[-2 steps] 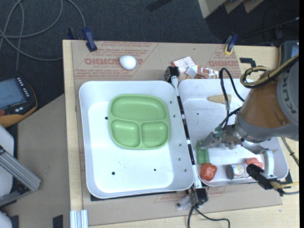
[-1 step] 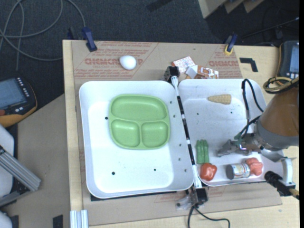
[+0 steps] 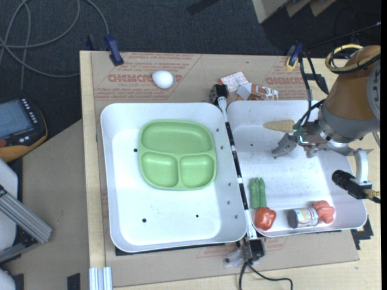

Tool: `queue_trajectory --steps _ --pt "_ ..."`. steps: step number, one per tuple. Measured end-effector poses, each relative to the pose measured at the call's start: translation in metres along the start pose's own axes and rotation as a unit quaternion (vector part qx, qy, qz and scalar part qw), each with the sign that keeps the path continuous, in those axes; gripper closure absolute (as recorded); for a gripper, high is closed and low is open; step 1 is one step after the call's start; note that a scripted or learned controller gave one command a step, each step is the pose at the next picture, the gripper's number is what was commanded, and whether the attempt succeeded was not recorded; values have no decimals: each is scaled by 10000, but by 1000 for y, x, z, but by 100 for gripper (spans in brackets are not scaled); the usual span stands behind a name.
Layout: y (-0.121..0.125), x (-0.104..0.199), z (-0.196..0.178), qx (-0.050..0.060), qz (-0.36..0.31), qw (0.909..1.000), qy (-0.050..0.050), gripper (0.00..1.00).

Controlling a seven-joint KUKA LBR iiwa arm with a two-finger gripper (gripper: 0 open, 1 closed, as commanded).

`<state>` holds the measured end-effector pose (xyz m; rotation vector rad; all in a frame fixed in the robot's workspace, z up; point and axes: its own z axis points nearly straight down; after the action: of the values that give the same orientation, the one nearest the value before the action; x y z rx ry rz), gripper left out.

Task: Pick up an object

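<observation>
The right bin (image 3: pixel 302 180) holds a tan cone (image 3: pixel 279 125) near its far wall. A green pea pod (image 3: pixel 257 192) and a red tomato-like piece (image 3: pixel 264 217) lie along its left wall. A small bottle (image 3: pixel 304 217) lies on its side at the front, with a pink-red piece (image 3: pixel 325 210) touching it. My gripper (image 3: pixel 296 148) hangs over the upper middle of this bin, just in front of the cone. It is open, its grey fingers (image 3: pixel 282 147) spread apart with nothing between them.
The left bin (image 3: pixel 121 162) carries a green divided plate (image 3: pixel 178 154). On the bench behind the bins lie a white egg (image 3: pixel 162 78) and crumpled packets (image 3: pixel 245 87). A black fitting (image 3: pixel 347 182) sits at the right bin's right edge. Blue clamps (image 3: pixel 113 48) grip the board's far corners.
</observation>
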<state>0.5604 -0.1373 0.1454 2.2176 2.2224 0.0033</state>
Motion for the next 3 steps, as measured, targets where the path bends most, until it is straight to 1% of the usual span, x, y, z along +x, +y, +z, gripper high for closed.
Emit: queue_trajectory --steps 1,2,3 --pt "-5 42 62 26 6 10000 7 0" --pt "33 75 -40 -3 2 10000 -1 0" --pt "-70 46 61 25 16 10000 1 0"
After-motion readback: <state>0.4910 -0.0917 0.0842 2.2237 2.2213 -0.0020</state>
